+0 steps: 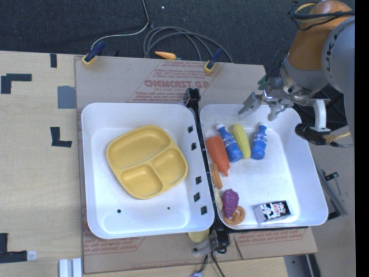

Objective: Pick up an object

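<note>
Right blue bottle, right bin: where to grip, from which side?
Probably the body of the right blue bottle, below its white cap, from straight above. It lies flat, long axis roughly along the bin's depth, so fingers should close across its width. The corn lies close on its left, so that finger's gap is tight; the right side is bare bin floor. The gripper hangs just beyond it, open.

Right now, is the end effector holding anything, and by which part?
Nothing is held. The end effector hangs open above the far edge of the right bin, with no object between its fingers.
</note>
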Controlling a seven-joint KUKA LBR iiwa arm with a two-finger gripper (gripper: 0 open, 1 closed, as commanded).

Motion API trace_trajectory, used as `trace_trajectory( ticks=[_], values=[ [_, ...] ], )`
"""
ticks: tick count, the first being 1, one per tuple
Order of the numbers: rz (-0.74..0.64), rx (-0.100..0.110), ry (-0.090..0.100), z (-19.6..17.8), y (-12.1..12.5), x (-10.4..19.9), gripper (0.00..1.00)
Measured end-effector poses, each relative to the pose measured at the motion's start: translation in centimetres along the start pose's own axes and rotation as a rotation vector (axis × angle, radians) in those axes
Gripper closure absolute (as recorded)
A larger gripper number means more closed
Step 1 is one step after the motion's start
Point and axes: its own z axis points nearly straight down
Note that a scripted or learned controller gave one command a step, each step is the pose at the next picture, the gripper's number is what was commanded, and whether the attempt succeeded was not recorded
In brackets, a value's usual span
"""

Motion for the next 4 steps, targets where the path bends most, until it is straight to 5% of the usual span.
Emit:
trace_trajectory(
  ticks=[1, 2, 3, 4],
  values=[
    [-0.001, -0.014, -0.002, 10.7, 1.2, -0.4, 0.00],
    [0.002, -0.009, -0.005, 12.6, -1.4, -0.2, 0.00],
    [0.002, -0.006, -0.003, 11.6, -1.4, -0.2, 1.00],
    [-0.008, -0.011, 0.001, 2.2, 2.8, 7.3, 1.00]
  ],
)
